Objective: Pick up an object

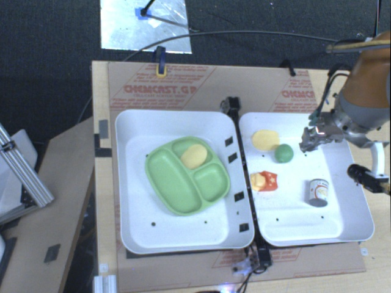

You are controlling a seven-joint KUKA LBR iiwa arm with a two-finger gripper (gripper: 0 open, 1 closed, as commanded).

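A green sectioned plastic tray [183,179] w/ a yellow lump [194,156] is seen in the left white bin [131,163]. The small green ball [283,153] is found in the right white bin [351,215], just left of the gripper [308,140]; finger state can't be told.

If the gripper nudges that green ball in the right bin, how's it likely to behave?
The green ball looks round and smooth, so it would probably roll on the bin floor. It sits beside the yellow item, which might stop it on that side. It seems small, likely light.
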